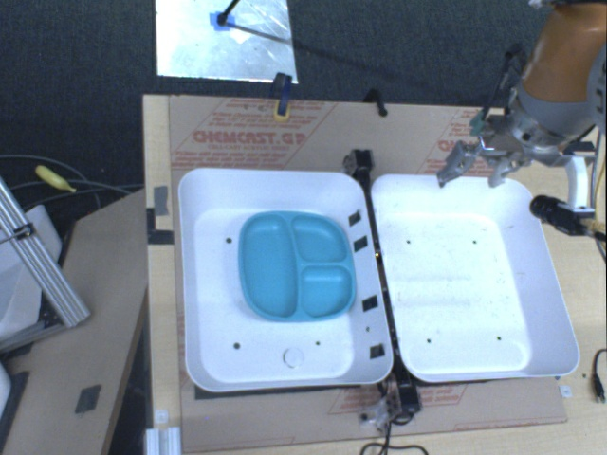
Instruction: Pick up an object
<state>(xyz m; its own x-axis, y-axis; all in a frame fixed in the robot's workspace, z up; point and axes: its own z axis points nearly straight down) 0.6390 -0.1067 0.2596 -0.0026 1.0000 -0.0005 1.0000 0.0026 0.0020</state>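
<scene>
Blue divided plate lies in the left white bin.

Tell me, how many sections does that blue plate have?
3. The blue plate lies in the left bin: one large section along its left side, one at the upper right, one at the lower right. None appears hidden.

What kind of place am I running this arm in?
Most likely a robotics lab test bench, not a kitchen. Two white bins sit clipped side by side on a Chemcast-printed board, the left one holding a blue divided plate, with the gripper open above the right bin's far edge.
</scene>
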